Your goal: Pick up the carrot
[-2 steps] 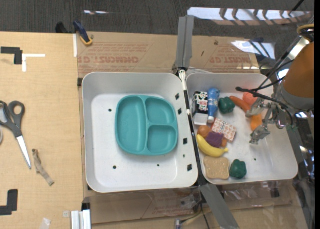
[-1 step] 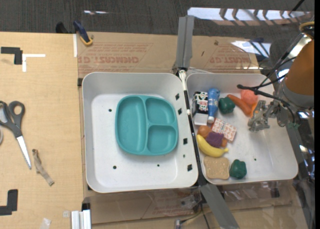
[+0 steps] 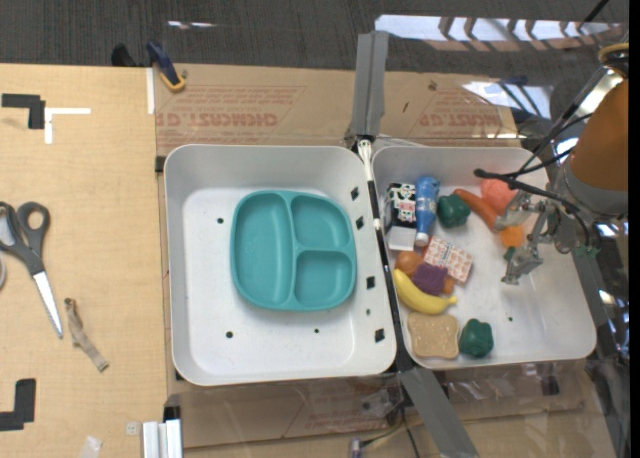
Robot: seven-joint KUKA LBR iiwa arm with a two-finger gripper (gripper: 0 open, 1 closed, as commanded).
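Approach step: gripper (image 3: 522, 258), jaw state unreadable, hangs right of centre; carrot (image 3: 478, 204) lies just up-left. Next: shift over, descend.

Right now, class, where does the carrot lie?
The carrot lies in the right bin, toward its far edge, between the green pepper and the pincer.

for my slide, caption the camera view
Tool hovers in the right bin beside the carrot; teal tray sits in the left bin.
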